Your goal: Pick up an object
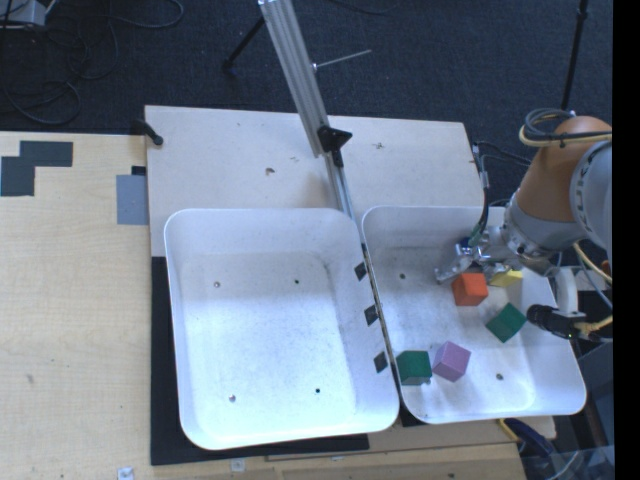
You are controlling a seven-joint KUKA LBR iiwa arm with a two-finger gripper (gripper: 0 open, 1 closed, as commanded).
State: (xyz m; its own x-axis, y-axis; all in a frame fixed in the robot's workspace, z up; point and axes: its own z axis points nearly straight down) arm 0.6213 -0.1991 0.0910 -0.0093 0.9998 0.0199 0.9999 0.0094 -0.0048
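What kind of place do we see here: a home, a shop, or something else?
Most likely a robotics lab. A grey and orange robot arm reaches over two white bins on a bench, the right one holding small coloured blocks. Loose cables lie on the dark floor behind.

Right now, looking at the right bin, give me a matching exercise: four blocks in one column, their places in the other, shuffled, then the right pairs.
Column one:
1. orange block
2. purple block
3. yellow block
4. dark green block

Column two:
A. at the bin's near left, beside a green block
B. right by the gripper, just below it in the view
C. right of the orange block, partly hidden under the arm
D. mid-bin, down and right of the orange block

Pairs: 1-B, 2-A, 3-C, 4-D
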